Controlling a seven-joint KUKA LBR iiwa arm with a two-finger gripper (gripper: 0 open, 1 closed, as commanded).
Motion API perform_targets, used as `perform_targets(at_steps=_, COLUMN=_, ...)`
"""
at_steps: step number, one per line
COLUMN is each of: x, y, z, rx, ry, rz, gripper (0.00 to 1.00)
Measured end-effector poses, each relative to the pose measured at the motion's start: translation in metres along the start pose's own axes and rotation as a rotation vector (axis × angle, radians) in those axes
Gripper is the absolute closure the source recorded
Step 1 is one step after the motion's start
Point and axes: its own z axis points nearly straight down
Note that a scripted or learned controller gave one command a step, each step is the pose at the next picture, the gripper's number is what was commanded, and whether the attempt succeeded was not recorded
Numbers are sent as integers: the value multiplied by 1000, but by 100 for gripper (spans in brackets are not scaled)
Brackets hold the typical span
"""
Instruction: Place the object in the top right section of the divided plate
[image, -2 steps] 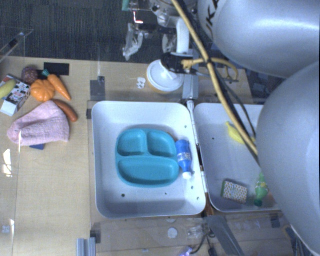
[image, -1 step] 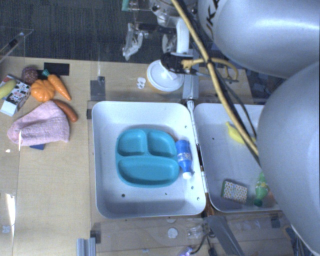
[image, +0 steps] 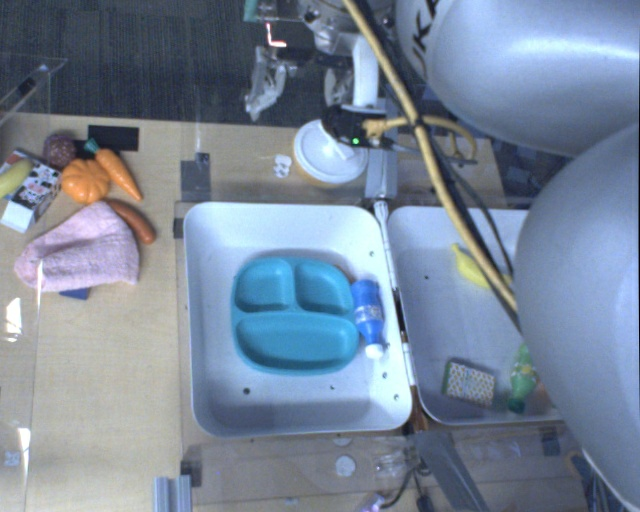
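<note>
Arm (image: 520, 70): dark letters at the top edge, cut off, possibly a "K" and part of "A"; blue bottle (image: 367, 315): label too small to read; no other legible text.

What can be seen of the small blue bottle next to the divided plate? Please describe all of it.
The small blue bottle looks like glossy plastic, with a blue body, a paler label band and a white cap. It lies on its side in the left bin, its cap pointing toward the near edge of the bench. Its length runs along the right rim of the turquoise divided plate and seems to touch it. It is outside all three sections, between the plate and the bin's right wall.
</note>
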Motion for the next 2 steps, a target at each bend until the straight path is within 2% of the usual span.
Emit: perform_targets(at_steps=2, x=0, y=0, z=0, rx=0, ry=0, rz=0, gripper=0)
